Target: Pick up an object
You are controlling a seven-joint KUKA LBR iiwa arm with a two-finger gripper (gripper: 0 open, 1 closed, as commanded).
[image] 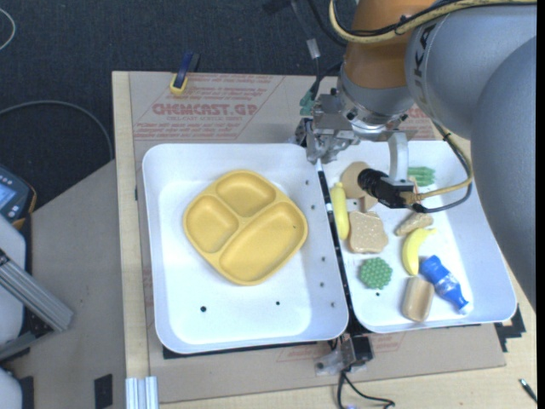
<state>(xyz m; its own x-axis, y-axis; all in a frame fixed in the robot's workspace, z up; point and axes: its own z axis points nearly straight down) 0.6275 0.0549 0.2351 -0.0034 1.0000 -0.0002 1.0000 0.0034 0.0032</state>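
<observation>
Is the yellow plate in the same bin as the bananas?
No, the yellow plate lies in the left bin, while the bananas lie in the right bin.

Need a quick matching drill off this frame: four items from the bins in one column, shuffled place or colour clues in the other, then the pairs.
Things:
1. yellow divided plate
2. blue bottle
3. green bumpy ball
4. slice of toast

Clues:
A. lies at the near right of the right bin, next to a tan cylinder
B. sits alone in the left bin
C. tan, square, just right of the long yellow piece by the divider
D. round, just below the toast in the right bin

Pairs: 1-B, 2-A, 3-D, 4-C
</observation>
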